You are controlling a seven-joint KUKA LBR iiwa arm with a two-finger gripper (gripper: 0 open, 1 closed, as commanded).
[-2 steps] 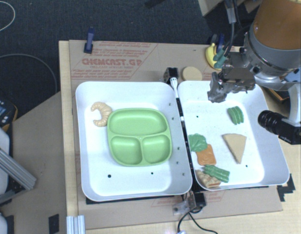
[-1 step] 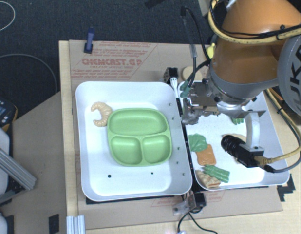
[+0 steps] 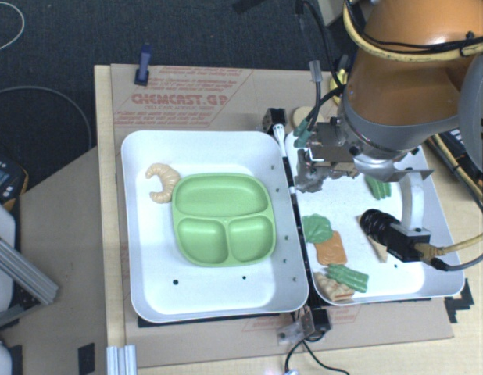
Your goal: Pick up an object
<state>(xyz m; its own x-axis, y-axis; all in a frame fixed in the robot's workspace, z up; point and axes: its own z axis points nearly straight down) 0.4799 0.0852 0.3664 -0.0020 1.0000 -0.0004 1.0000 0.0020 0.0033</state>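
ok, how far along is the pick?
Done: the tool is over the right bin, near its top-left corner. In hand: nothing visibly held. Left: grasp and lift something. The green leaf, orange piece and green strip lie on that bin's floor; the croissant and green plate sit in the left bin.

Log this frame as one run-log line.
gripper: over right bin, by its left wall | grasp: cannot tell | left bin: green divided plate, croissant | right bin: green leaf piece, orange piece

Green 3-compartment tray (image 3: pixel 223 219), croissant (image 3: pixel 163 180) in view-left bin (image 3: pixel 148 276); hand (image 3: pixel 307 176) over view-right bin (image 3: pixel 398 281).
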